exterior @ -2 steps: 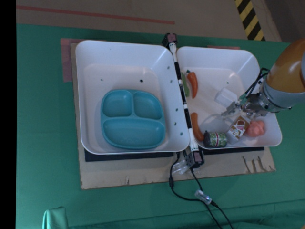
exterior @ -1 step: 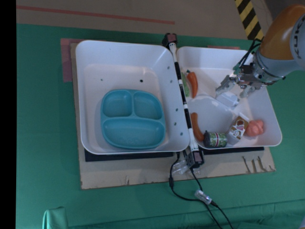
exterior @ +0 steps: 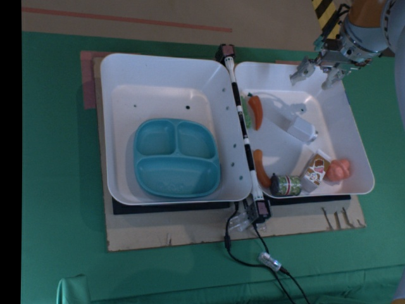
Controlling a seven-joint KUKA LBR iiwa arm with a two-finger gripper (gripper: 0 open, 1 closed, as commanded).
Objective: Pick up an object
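One released hand (exterior: 318, 73), fingers spread and grasping nothing, is hovering over the far rim of the right shallow white plastic bin (exterior: 354, 141), while the nearest pickable thing, a white boxy plastic object (exterior: 296, 123), is lying below it toward the camera, long axis slanting diagonally.

Fixed cam above bench, slanted down; both bins (exterior: 171, 68) in frame

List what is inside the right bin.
The right bin holds a carrot, a white plastic piece, a second orange piece, a small can, a little carton and a pink lump. Whatever lies beneath them is covered.
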